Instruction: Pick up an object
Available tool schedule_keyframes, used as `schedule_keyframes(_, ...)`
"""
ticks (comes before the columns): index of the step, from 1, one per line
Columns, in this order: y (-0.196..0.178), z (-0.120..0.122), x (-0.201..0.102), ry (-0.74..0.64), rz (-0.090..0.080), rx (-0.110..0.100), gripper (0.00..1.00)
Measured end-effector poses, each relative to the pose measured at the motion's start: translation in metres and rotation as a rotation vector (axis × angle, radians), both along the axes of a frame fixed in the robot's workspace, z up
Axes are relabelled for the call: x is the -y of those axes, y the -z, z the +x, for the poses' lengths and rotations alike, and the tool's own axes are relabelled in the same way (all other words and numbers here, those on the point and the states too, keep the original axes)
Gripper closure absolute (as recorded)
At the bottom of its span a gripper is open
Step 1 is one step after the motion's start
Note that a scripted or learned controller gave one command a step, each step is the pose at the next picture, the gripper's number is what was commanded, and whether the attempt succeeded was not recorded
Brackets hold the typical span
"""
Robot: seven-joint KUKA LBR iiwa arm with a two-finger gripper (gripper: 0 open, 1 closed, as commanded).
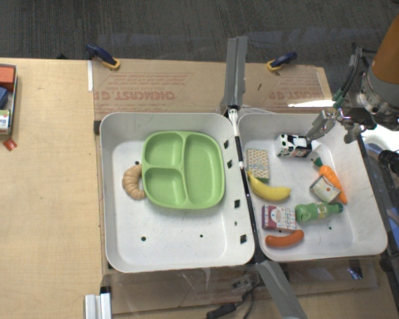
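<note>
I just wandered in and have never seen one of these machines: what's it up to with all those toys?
A robot arm reaches in from the right, with its claw hanging over the back of the right bin, next to a toy cow. It holds nothing yet. The banana, carrot, green bottle and sausage lie in that bin. The left bin holds a green plate and a croissant.

A green plate sits beside a tan croissant; at three o'clock lie a yellow banana, black-and-white cow, orange carrot, red sausage.
</note>
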State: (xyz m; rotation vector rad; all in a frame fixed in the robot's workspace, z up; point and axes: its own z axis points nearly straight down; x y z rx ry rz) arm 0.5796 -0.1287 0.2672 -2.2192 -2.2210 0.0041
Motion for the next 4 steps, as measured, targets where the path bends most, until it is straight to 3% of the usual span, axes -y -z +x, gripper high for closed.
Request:
schedule_keyframes(1, 0.122, 0.013, 0.008, 0.004, 0.001, 0.0, 0.0)
schedule_keyframes(2, 0.177, -0.049, -0.031, 0.005, 0.001, -0.001, 0.0)
schedule_keyframes(3, 0.176, -0.031, -0.036, 0.003, 0.001, 0.002, 0.0)
schedule_keyframes(4, 0.176, -0.063, -0.037, 0.004, 0.001, 0.001, 0.0)
